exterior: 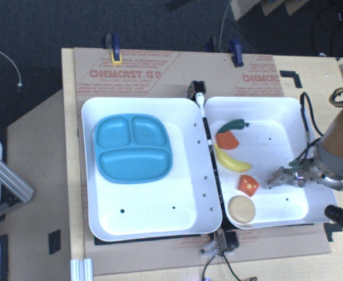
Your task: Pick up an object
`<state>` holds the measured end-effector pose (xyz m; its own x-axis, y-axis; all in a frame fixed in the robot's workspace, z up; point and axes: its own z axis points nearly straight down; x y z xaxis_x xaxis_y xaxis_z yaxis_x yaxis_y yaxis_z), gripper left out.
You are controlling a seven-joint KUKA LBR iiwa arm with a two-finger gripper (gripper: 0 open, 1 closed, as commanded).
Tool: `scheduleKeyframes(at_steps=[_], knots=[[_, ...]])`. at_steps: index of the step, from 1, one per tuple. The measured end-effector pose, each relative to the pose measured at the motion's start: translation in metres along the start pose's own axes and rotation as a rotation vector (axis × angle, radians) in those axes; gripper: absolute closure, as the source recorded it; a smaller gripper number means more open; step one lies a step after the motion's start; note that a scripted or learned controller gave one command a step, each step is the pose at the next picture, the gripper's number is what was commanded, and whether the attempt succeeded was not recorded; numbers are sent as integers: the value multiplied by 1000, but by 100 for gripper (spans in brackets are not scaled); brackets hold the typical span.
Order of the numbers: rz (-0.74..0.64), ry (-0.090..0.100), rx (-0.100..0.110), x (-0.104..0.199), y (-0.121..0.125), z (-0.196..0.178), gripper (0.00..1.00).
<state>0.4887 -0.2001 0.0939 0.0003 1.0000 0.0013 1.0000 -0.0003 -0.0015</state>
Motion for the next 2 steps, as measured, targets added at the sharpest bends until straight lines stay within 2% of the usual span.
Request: scheduleKeyframes(at_steps=[1, 2], knots=[[1, -2, -2, 0, 0, -10, 100], [-1, -3, -3, 3, -9, -63, 100]])
